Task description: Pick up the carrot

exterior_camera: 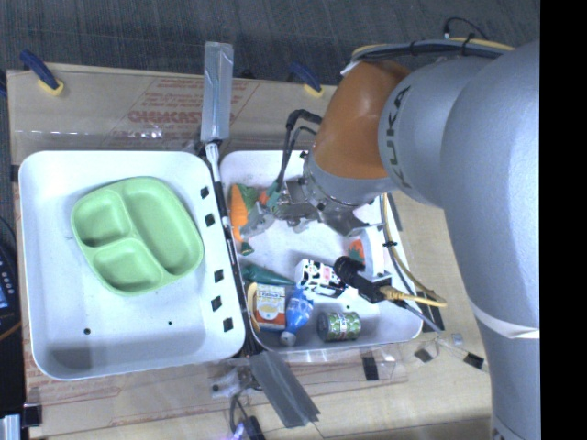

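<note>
While viewed from above at a slant: sat side by side on the bench point(110, 108), two white bins, split by a black divider wall point(220, 246).
Left bin point(55, 337): held a green divided plate point(138, 234) toward its far-left part; bare white floor along the near edge and the near-left corner.
Right bin point(275, 165): crowded along the near edge by a small orange-labelled carton point(269, 305), a blue bottle point(296, 314) and a green can point(341, 324); some bare floor mid-bin.
Carrot point(238, 211): lay against the left wall of the right bin, near the far-left corner.
Arm point(440, 126): reached in from the right, orange band over the bin's far edge, wrist bent downward.
Gripper point(260, 216): hung low just beside the carrot, nothing visibly between the fingers; spread or clenched, could not tell.
</note>
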You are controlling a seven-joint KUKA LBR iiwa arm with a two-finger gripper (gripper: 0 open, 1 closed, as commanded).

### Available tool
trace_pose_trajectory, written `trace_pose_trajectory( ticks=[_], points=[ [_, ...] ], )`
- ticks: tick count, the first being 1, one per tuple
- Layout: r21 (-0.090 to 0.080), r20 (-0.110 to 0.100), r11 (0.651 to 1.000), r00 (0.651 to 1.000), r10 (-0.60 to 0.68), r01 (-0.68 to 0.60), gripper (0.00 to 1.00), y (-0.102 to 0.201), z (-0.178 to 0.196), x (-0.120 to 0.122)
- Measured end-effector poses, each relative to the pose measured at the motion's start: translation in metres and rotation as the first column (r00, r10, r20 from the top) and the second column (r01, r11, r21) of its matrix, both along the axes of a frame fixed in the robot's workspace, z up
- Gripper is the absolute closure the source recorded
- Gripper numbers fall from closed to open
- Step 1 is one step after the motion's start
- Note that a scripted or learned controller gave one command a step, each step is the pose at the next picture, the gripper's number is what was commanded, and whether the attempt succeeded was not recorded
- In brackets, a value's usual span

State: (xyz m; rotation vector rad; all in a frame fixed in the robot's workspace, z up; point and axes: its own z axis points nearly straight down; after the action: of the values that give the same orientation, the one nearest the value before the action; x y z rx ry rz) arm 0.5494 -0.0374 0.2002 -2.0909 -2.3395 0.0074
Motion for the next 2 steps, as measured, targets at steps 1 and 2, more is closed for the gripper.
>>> trace_pose_trajectory(
  ticks=[1,2],
  points=[
    [0.003,0.001,0.947,0.947,0.321,-0.321,0.00,0.033,-0.010,-0.054],
    [0.003,0.002,0.876,0.876,0.483,-0.483,0.00,0.046,-0.005,-0.056]
  ],
)
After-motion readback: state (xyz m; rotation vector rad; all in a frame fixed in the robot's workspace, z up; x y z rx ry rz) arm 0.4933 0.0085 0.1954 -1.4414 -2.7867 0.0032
